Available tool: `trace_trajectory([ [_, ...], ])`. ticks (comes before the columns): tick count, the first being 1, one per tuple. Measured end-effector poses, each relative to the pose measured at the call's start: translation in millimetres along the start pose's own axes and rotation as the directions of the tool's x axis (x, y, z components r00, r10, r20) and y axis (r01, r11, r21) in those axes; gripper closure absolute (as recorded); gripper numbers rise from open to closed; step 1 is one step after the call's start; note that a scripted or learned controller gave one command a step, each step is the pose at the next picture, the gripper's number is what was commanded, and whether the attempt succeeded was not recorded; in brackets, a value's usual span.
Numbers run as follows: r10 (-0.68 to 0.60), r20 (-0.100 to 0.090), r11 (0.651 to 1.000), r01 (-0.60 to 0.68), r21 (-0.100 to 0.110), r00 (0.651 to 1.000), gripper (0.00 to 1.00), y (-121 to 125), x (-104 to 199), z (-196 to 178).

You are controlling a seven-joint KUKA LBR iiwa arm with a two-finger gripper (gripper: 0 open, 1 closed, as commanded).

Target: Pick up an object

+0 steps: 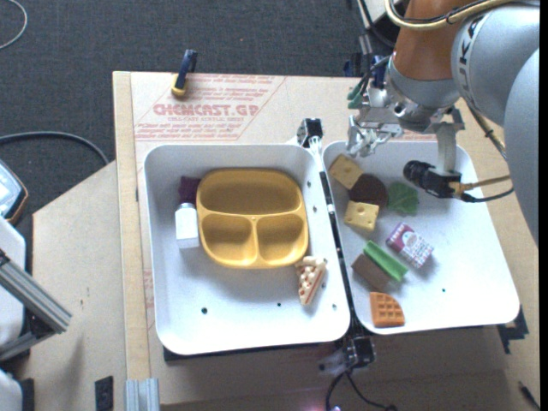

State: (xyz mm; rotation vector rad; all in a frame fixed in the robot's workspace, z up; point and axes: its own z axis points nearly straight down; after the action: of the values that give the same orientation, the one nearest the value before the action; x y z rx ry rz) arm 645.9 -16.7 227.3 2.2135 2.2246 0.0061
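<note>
Bins (pixel 163 229): two; yellow tray (pixel 251 217): one.

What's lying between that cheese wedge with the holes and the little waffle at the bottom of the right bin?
In the camera view, between the cheese wedge and the waffle lies a brown block with a green stick resting on it.

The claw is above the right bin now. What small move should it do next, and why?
Probably lower a little, straight down toward the tan block. The claw hangs just above that block's upper right corner at the top of the right bin, and nothing is between its fingers, so no object is picked yet.
</note>
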Motion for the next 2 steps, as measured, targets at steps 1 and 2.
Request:
trace_trajectory([
  [1,0.005,0.003,1.000,-0.005,0.002,1.000,1.00,12.5,-11.2,11.7],
  [2,0.005,0.001,1.000,-0.005,0.007,1.000,1.00,5.5,-7.5,12.1],
])
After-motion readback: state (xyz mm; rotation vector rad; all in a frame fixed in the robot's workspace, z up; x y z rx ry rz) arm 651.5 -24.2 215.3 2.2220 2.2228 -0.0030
